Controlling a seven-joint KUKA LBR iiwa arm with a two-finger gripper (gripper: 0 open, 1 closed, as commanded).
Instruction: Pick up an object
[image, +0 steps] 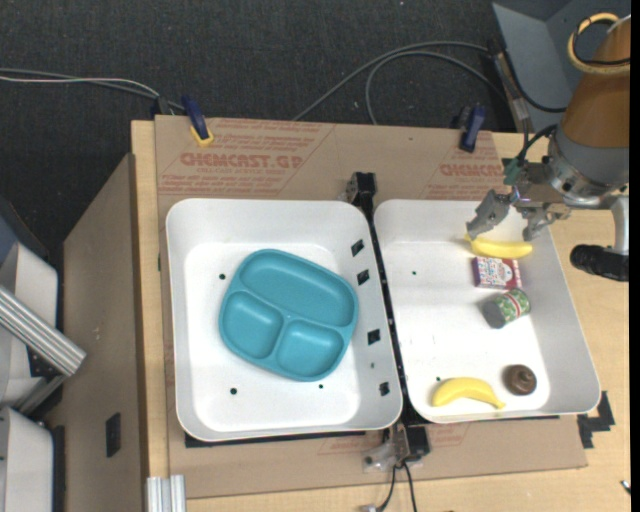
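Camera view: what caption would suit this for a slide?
End effector open above a banana in the right bin; a teal divided plate lies in the left bin.

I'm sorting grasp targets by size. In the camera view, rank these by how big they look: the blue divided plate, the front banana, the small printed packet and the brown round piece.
1. Blue divided plastic plate, by far.
2. Yellow banana at the right bin's front.
3. Small pink-and-white printed packet.
4. Brown round piece, slightly smaller than the packet.
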